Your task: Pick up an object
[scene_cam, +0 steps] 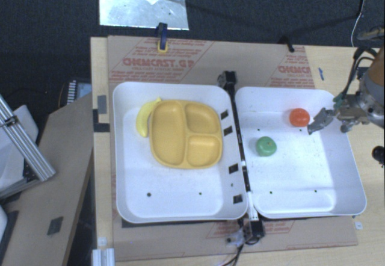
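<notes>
Just beside the orange ball [299,117], fingers [317,121] empty.

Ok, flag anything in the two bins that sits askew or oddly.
The yellow divided tray in the left bin sits rotated against the bin's edges, and it partly covers a banana along its left side. The orange object and green object in the right bin look ordinary.

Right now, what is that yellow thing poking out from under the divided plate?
A banana, by its curved shape. Its left part shows beside the yellow divided plate in the left bin; the rest is covered.
</notes>
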